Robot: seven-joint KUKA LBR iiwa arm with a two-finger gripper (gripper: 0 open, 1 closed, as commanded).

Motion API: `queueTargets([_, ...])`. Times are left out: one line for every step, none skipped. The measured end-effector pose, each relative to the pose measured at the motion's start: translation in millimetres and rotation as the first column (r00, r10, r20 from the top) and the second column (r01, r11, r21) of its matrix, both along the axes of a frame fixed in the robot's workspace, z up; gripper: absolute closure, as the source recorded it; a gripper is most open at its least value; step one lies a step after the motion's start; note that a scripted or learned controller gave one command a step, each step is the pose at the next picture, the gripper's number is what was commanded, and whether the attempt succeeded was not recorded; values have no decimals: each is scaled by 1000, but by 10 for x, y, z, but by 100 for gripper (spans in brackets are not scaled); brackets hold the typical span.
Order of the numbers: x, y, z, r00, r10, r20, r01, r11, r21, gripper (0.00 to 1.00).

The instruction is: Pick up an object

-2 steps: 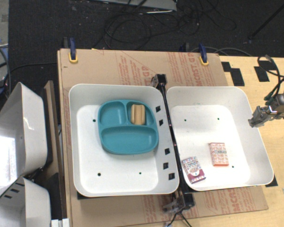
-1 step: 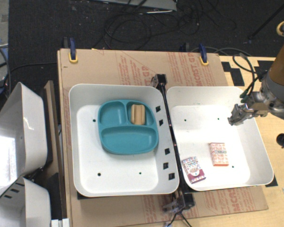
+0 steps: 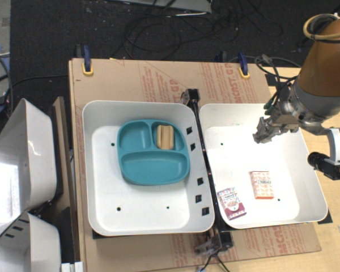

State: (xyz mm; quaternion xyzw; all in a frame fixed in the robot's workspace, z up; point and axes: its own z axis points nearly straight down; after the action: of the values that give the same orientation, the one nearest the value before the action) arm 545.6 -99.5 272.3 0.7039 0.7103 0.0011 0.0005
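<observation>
Camera view:

- We find the gripper (image 3: 263, 134) above the upper part of the right bin (image 3: 311, 169), carried by the grey arm with its orange band (image 3: 324, 58), which reaches in from the right.
- We note two candidate objects on the floor of the right bin: an orange-and-white card packet (image 3: 263, 185) lying flat, and a purple-and-white packet (image 3: 232, 202) near the bin's lower-left corner. They lie near one another but apart.
- We note in the left bin (image 3: 96, 169) a teal divided plate (image 3: 150, 160) with a tan wooden block (image 3: 165, 137) in its upper-right compartment.
- Risk, in our judgement: both packets lie flat and thin, so a descent straight down may close over the top face and slip off, or press the packet into the bin floor without gaining purchase.
- Risk, in our judgement: the purple packet sits close to the bin's sloped wall, and one finger could strike that wall before closing.
- Risk, in our judgement: the gripper stands well apart from either packet, so any descent from its present position would close on bare bin floor.
- Tool state: the gripper shows as a dark cluster at this slant; we cannot tell whether it is spread or pressed together. We see nothing held in it, and whether it touches the bin floor we cannot tell.
</observation>
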Motion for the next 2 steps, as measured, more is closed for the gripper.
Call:
queueTargets([77,494,-162,1000,-1,-4,1,1000,1,100])
queueTargets([204,975,-321,1000,-1,-4,1,1000,1,100])
